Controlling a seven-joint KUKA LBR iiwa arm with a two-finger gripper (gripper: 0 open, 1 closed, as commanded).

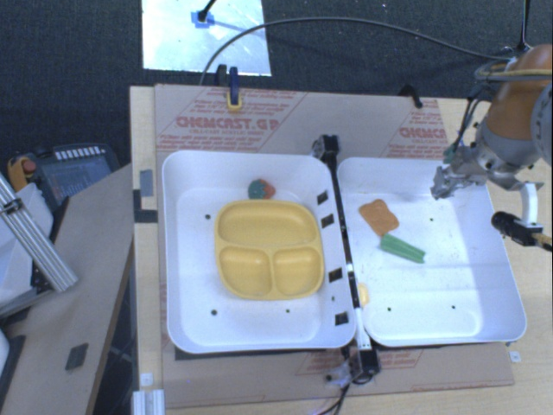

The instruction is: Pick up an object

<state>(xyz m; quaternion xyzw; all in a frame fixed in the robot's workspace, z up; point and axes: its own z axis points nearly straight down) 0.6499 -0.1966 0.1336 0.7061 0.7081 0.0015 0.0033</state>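
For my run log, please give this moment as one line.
gripper: above right bin back edge, holding nothing | orange piece, green piece: lying in right bin, untouched | yellow tray: left bin

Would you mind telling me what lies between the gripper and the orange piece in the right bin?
In the camera view, just bare white floor of the right bin lies between the gripper and the orange piece; the green piece sits lower, off that line.
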